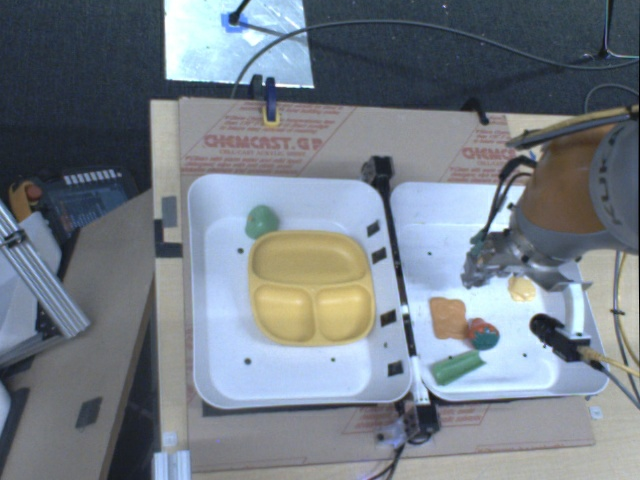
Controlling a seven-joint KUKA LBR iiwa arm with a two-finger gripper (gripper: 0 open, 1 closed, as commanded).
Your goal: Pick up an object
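Gripper (478, 268) is hovering over right bin (440, 208), centre-right of frame; its opening cannot be told. Flat orange piece (448, 318) is lying just below-left of it. Cardboard (330, 138) is covering the worktop (165, 168); dark floor (80, 68) is surrounding it.

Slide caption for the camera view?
Gripper over right bin near orange piece; yellow divided tray in left bin.

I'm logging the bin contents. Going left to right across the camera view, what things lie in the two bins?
Yellow divided plate → orange slab → red and teal ball → pale yellow lump. Green lump and green stick overlap others, so omitted.
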